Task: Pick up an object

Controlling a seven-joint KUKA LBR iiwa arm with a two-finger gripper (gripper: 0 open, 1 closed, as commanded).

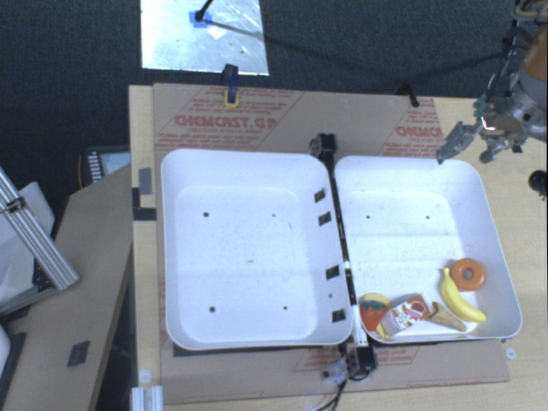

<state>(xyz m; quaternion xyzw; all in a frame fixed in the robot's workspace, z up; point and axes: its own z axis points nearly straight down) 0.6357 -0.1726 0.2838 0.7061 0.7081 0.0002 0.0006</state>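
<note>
Several small objects lie in the near right corner of the right bin (pixel 402 229): a yellow banana (pixel 460 298), an orange ring-shaped piece (pixel 467 273), a red and white packet (pixel 406 313), a round orange and red item (pixel 373 309) and a small brown cone (pixel 448 319). My gripper (pixel 473 146) hangs above the far right corner of that bin, well away from the objects. Its two fingers stand apart, open, with nothing between them.
The left bin (pixel 248 247) sits beside the right one, with a black clip strip (pixel 334 229) joining them. Both rest on a cardboard sheet (pixel 257 118). A shiny metal plate (pixel 204 24) lies on the dark floor beyond the bench.
</note>
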